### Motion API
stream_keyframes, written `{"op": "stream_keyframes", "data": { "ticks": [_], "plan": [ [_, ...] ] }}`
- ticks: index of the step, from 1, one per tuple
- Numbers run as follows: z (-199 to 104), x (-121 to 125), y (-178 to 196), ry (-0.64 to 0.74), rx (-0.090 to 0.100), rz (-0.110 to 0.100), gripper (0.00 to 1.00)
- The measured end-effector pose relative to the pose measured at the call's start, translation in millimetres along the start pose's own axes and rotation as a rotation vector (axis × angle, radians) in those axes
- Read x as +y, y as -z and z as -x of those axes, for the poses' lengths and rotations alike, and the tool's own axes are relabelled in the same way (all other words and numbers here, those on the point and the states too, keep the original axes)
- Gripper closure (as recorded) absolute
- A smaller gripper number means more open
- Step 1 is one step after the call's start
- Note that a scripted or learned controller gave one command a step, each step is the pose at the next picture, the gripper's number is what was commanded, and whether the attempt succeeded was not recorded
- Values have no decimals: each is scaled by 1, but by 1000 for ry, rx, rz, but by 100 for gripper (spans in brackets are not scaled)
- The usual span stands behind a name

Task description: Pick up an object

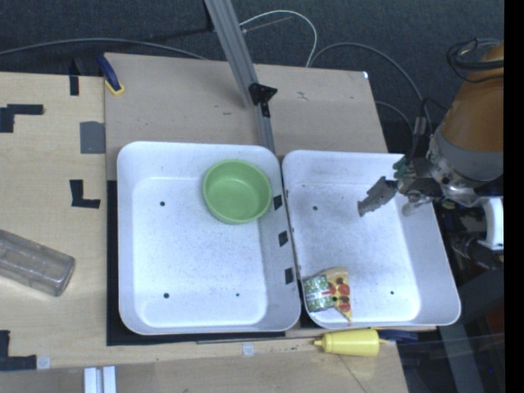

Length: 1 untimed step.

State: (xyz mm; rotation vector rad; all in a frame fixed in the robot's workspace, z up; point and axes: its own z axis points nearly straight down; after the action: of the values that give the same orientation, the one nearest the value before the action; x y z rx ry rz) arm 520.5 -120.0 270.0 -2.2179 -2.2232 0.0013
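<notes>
The grey arm is seen reaching in from the right edge, its orange band (479, 109) raised above the wrist and its forward end slanted down and to the left over the right bin (426, 301). The gripper (391, 196) is held above the upper right part of that bin, near its right wall. Two dark fingers can be made out, one pointing left toward the bin's middle and a shorter one nearer the wrist; they appear spread apart, and nothing is seen between them. No object is touched by the gripper. Well apart from it, in the lower left corner of the same bin, a crumpled snack packet (328, 292) printed in green, red and yellow is lying against the wall shared with the left bin (139, 301). In the left bin, a green bowl (237, 191) is set upright near the upper right corner, close to the dividing wall. Outside the bins, a yellow bottle (353, 343) is laid on its side on the bench just below the right bin's front rim. A clear plastic cylinder (31, 262) is lying on the bench far to the left. A grey metal pole (232, 35) is slanted down from the top toward the gap between the bins.
</notes>
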Motion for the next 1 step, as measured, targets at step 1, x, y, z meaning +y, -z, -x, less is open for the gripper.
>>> {"op": "stream_keyframes", "data": {
  "ticks": [1],
  "plan": [
    [0, 0, 0, 0, 0, 0, 0]
  ]
}}
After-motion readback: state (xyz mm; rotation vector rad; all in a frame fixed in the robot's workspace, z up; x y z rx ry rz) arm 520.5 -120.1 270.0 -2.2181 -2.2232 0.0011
